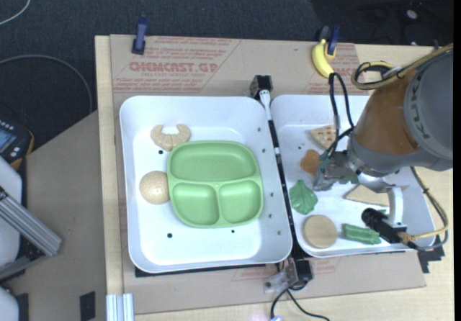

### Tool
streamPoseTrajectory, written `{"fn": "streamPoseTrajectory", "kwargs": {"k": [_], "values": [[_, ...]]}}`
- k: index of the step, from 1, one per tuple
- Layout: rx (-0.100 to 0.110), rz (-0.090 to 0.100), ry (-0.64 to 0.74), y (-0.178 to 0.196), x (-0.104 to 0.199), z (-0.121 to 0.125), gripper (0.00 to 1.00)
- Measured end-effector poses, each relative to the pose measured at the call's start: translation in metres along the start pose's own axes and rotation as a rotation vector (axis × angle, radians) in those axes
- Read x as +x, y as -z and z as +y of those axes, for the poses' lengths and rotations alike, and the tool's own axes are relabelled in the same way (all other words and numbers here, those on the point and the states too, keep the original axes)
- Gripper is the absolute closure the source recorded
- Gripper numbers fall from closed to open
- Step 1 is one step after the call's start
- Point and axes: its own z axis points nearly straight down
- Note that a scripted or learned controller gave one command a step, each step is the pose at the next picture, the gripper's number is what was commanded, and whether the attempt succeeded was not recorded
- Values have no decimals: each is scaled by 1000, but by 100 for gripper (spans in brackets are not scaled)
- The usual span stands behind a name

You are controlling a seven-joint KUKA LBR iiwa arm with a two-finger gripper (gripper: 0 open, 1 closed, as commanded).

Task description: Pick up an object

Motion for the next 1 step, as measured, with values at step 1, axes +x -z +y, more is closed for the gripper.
{"fn": "streamPoseTrajectory", "kwargs": {"k": [1], "values": [[1,1,-1,0,2,-44,100]]}}
